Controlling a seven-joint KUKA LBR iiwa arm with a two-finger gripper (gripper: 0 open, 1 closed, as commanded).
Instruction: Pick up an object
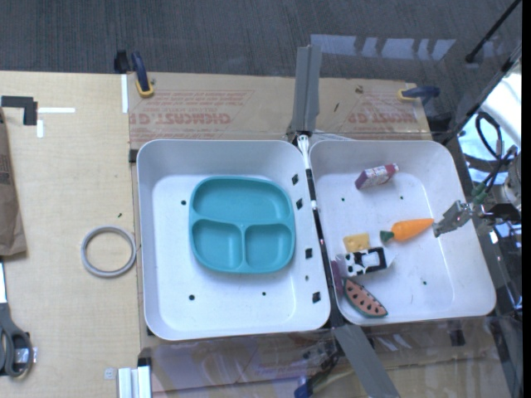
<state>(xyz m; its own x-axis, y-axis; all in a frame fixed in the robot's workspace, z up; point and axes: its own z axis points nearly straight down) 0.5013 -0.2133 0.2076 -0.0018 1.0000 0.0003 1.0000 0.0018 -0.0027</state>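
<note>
A: Where is the tool [450,219] right now?

B: Low over the right bin [431,293], close to that bin's right wall. Its slim metal fingers point left, and their tips sit just beside the orange end of the toy carrot [409,229].

A: Is it gripping the carrot?

B: Nothing lies between the fingers. Whether they are spread or closed, I cannot tell; they are too small and blurred.

A: What else is in that bin?

B: Left of the carrot's green top lies a small yellow piece [357,242]. Just below it is a black-and-white toy [366,261], and lower still a watermelon slice [364,298] against the front-left corner. A small pink and white box [376,175] lies well apart, near the back.

A: And the left bin [166,247]?

B: A teal divided plate [243,225] rests in its middle. Farther left, on the bench [58,189], lies a pale ring [109,250].
</note>
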